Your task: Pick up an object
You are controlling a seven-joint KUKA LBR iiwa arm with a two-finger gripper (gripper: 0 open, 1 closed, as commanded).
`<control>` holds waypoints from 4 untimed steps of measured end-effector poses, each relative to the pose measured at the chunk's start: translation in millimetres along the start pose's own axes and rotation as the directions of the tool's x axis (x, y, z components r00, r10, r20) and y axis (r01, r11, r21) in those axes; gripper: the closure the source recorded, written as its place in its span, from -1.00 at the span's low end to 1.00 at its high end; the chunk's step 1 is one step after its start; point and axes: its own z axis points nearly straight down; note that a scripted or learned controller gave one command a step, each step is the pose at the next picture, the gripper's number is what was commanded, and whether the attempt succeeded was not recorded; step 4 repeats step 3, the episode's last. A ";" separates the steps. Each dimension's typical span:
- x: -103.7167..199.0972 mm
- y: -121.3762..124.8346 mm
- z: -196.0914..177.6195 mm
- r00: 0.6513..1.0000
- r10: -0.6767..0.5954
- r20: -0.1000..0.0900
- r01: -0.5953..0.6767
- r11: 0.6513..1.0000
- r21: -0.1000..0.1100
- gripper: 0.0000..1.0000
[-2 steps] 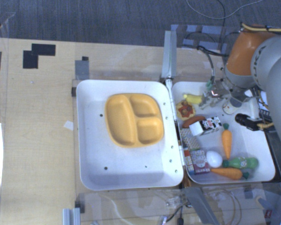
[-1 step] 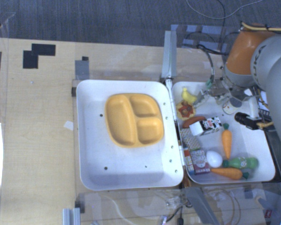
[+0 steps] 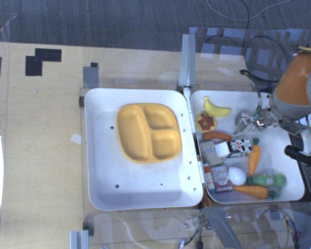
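Lower right of the frame: carrot (image 3: 251, 191) along the right bin's (image 3: 295, 191) bottom wall, long axis left-right, well below the claw (image 3: 247, 120) at upper right; spread impossible to tell.

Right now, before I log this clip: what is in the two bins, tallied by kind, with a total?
Yellow divided tray: 1
Banana: 1
Carrots: 2
Red sausage: 1
Red and yellow round toy: 1
White egg: 1
Green bottle: 1
Small cartons or boxes: 3, hard to separate
Total: 11, roughly
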 end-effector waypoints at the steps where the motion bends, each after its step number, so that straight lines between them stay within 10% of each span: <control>1: -2.0 -65.2 -1.2 0.972 -0.233 0.005 0.233 0.972 -0.004 -1.00; 2: -1.9 -61.8 -11.6 0.973 -0.231 0.005 0.231 0.973 -0.008 1.00; 3: 18.2 -4.5 -146.4 0.999 -0.048 0.000 0.048 0.999 0.001 1.00; 4: 18.2 -4.5 -146.4 0.999 -0.048 0.000 0.048 0.999 0.001 1.00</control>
